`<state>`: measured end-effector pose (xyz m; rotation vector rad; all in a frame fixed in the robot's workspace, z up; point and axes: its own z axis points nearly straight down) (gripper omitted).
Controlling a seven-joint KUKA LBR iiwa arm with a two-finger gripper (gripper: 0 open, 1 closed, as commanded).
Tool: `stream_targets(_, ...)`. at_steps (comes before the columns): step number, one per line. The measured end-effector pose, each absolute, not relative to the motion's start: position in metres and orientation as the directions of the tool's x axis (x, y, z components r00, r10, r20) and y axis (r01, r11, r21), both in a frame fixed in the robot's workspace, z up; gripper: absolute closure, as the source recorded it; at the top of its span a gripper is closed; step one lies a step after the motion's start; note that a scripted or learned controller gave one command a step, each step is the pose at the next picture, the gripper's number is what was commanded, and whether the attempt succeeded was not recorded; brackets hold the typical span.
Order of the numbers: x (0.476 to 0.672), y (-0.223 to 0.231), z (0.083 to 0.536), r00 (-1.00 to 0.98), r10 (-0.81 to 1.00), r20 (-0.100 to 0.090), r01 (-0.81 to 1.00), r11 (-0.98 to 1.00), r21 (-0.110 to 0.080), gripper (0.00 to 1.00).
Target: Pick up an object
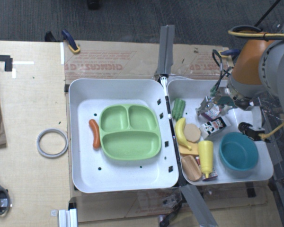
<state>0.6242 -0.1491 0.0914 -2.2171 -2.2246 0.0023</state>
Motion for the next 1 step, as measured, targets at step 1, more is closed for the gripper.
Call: stream_targets(1,0.6231,-0.1509,0.1006,0.0,1.0,0.0,1.0,0.0,-0.006,1.0)
